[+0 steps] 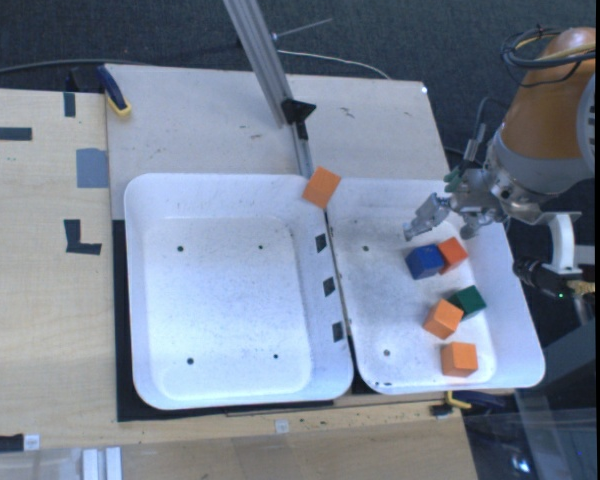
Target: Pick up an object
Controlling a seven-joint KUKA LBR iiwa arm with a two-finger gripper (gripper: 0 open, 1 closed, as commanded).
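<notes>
Two shallow white plastic bins side by side on a pale wooden bench, both speckled with dark flecks: left bin (220, 288) and right bin (380, 318), rims touching along a seam marked with small black tabs. In the right bin, a cluster of small hard-edged cubes: a glossy blue cube (425, 261) touching a small orange block (453, 252) at its right; a dark green cube (469, 300) against a second orange cube (443, 319); a third orange cube (459, 358) near the front rim. Perched on the rims at the far end of the seam, a tilted orange cube (322, 186), below a slanting ribbed aluminium rail (255, 38). Reaching in from the right, the grey arm with its orange band, wrist bent downward, metal two-finger gripper (442, 216) poised just above the blue cube, fingers parted, gripping nothing.
</notes>
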